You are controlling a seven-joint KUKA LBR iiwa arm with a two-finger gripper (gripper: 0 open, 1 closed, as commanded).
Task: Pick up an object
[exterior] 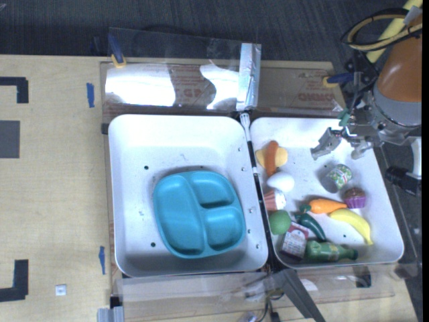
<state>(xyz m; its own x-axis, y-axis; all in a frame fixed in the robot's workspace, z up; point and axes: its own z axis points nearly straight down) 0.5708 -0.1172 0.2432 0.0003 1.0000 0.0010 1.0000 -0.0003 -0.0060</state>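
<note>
My gripper hangs over the upper part of the right bin. Its two fingers are spread apart and open, with nothing between them. Just below it lies a grey-green ball. Lower in the same bin are a purple cupcake, a carrot, a banana, a green bottle and a red and white packet. Along the bin's left side sit an orange and yellow toy, a white egg and a green lime.
The left bin holds a blue divided plate. A clear plastic sheet and cardboard lie behind the bins. Cables and the arm's orange band crowd the upper right corner.
</note>
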